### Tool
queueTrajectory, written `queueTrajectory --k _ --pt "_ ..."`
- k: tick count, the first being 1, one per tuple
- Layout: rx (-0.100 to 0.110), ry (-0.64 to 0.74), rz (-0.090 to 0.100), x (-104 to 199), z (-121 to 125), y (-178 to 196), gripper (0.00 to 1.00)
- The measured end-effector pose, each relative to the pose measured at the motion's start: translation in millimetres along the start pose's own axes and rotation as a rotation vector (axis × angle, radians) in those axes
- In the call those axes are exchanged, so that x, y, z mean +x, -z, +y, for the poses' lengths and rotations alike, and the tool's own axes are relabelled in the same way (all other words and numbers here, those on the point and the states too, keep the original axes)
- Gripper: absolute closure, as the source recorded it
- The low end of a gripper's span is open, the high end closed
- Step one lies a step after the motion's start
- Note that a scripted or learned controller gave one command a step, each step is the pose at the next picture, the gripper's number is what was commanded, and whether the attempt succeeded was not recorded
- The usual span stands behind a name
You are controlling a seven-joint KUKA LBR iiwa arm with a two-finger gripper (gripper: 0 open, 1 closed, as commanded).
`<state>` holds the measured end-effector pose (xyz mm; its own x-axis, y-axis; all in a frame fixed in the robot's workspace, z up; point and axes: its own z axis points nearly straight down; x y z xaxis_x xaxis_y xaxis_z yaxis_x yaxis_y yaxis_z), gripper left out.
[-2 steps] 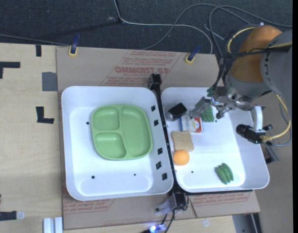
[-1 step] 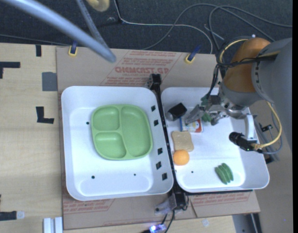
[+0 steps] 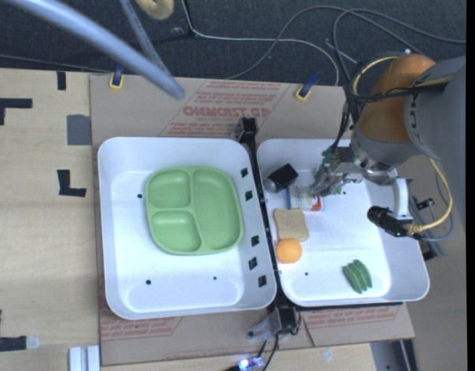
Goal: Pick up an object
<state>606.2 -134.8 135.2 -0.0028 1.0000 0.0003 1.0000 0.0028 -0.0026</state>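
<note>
In the right bin (image 3: 408,280) lie a small black block (image 3: 281,178), a tan square sponge-like piece (image 3: 291,224), an orange ball (image 3: 288,251) and a green pepper-like object (image 3: 357,276). A small red and blue item (image 3: 307,201) lies just above the tan piece. My gripper (image 3: 328,181) hangs over the bin's upper middle, right of the black block and just above the red and blue item. Nothing is seen between its fingers.
The left bin (image 3: 121,284) holds a green divided plate (image 3: 195,209). Black clips run along the divider between the bins (image 3: 257,230). Cables (image 3: 299,37) loop across the dark area behind the bench. A grey bar (image 3: 90,29) slants across the top left.
</note>
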Motion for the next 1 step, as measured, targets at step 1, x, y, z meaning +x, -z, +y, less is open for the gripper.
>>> queueTrajectory --k 1 --pt "-0.004 -0.002 0.0 -7.2 2.0 45.7 1.0"
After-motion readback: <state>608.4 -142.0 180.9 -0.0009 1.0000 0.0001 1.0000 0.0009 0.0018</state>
